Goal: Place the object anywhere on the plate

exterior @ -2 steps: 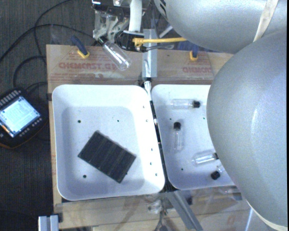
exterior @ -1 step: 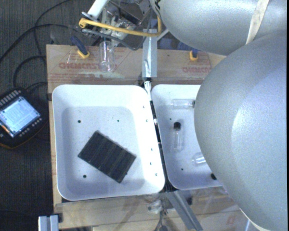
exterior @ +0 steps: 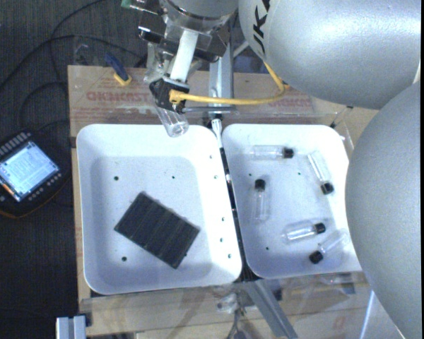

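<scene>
The arm reaches in over the back of the left bin (exterior: 92,189), and at the tip of the gripper (exterior: 171,119) there is a clear vial (exterior: 174,126), seemingly pinched between the jaws and hanging just above the bin's far rim. So the jaws look clenched on that vial, though it is glassy and hard to separate from the white plastic behind it, so I would not swear to how firmly it sits.

By my reckoning the carrying step is in hand: the vial is off the pile and on its way to the plate (exterior: 157,229), the dark ribbed rectangle lying flat on the floor of the left bin, turned at a slant. The vial hangs well apart from it, toward the back edge, while the plate lies nearer the front.

The next move calls for bringing the gripper forward over the dark slab, lowering until the vial is close to the surface, then letting go. Being round, the vial may roll once freed; the ribs could help check that.

The vial itself is small, transparent and cylindrical, hanging roughly upright. Its kin lie in the right bin (exterior: 339,154): several more clear vials with black caps (exterior: 303,231), scattered loosely at different angles. A yellow cable (exterior: 226,103) runs across just behind the gripper.
</scene>
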Robot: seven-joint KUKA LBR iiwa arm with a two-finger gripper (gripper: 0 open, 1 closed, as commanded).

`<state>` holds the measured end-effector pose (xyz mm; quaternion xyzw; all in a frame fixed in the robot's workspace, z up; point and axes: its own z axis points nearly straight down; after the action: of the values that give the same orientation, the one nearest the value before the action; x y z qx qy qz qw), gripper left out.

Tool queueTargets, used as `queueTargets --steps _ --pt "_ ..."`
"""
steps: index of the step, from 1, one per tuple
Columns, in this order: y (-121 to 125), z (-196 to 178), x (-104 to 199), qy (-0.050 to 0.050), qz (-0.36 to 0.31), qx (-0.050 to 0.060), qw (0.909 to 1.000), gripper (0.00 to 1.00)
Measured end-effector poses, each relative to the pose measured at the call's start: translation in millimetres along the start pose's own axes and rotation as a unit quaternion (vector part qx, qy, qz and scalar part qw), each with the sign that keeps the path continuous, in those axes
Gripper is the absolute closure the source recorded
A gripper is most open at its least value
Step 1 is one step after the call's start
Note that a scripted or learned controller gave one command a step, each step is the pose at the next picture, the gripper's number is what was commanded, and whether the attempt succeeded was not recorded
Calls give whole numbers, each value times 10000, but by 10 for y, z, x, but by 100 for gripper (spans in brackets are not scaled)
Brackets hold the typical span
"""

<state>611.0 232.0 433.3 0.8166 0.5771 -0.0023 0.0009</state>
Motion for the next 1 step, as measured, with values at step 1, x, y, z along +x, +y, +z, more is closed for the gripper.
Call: queueTargets --steps 1 --pt "533 10 205 11 1647 13 9863 100"
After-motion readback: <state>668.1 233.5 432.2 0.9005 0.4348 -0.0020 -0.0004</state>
